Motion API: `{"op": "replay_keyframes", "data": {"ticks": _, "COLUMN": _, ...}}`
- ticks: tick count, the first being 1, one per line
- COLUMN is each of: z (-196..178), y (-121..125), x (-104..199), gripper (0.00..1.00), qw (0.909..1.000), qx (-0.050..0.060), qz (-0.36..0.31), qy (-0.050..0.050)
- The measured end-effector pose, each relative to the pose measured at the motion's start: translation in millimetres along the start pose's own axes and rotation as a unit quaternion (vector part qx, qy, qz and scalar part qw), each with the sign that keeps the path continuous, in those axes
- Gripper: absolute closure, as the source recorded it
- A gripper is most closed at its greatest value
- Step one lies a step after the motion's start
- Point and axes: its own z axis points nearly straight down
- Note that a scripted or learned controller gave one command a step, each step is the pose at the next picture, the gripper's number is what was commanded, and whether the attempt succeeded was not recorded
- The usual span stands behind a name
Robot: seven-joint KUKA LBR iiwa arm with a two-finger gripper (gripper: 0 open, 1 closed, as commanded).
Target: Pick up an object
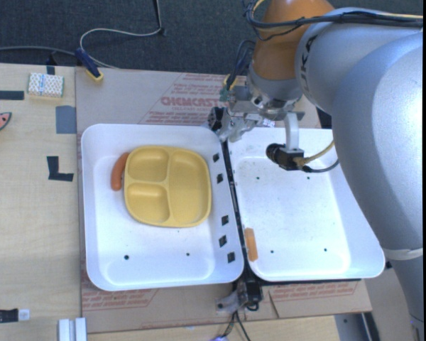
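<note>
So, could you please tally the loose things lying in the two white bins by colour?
Yellow: 1, the divided plate in the left bin.
Orange: 2, a carrot-like piece beside the plate in the left bin, and another orange piece at the right bin's left wall.
Total: 3

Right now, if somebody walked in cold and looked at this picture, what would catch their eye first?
Probably the big grey arm with its orange band, filling the upper right and reaching down to the far end of the divide between the two bins. Next, the yellow divided plate in the middle of the left bin, with an orange sausage-shaped piece against its left edge. A similar small orange piece lies at the right bin's near-left edge.
</note>
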Motion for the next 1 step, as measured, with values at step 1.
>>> {"op": "replay_keyframes", "data": {"ticks": 1, "z": 0.2, "y": -0.1, "x": 0.0, "gripper": 0.0, "qw": 1.0, "qx": 0.0, "qz": 0.0, "qy": 0.0}}
